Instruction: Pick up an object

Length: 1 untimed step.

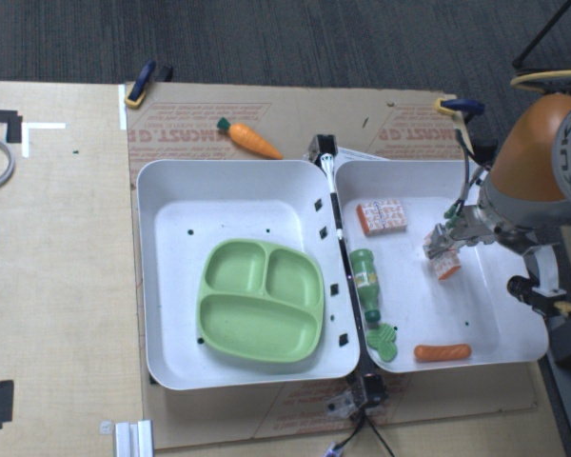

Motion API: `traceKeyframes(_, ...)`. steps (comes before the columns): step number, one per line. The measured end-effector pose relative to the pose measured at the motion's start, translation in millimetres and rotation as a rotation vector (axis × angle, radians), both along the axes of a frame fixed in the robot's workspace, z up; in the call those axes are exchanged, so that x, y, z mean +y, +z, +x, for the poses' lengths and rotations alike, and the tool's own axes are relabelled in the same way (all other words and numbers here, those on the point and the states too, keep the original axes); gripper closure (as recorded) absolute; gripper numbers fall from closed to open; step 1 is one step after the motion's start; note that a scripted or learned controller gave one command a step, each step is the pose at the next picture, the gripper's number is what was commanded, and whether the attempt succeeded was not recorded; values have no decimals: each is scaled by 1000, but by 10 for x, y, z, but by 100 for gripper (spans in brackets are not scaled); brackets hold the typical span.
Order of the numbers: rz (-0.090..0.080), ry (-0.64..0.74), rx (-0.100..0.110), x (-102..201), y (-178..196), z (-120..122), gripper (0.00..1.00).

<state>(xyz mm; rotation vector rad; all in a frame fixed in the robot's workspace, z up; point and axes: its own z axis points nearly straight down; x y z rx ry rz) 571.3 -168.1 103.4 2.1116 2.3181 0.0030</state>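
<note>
Hovering low in the right bin [514, 346], my gripper [443, 250] sits right over a small red-and-white object [446, 268] toward that bin's far right part; I cannot tell whether it is gripped. Just left lies a patterned red box [382, 217] near the far edge. A green bottle [364, 284] lies along the left wall, a green leafy toy [382, 341] at its near end. An orange sausage [443, 352] rests by the near edge. A green divided plate [263, 300] occupies the left bin [171, 255]. A toy carrot [249, 138] lies beyond.
</note>
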Motion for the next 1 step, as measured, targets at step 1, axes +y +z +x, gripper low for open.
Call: traceKeyframes(1,4,-289,6,329,1022,-920,100)
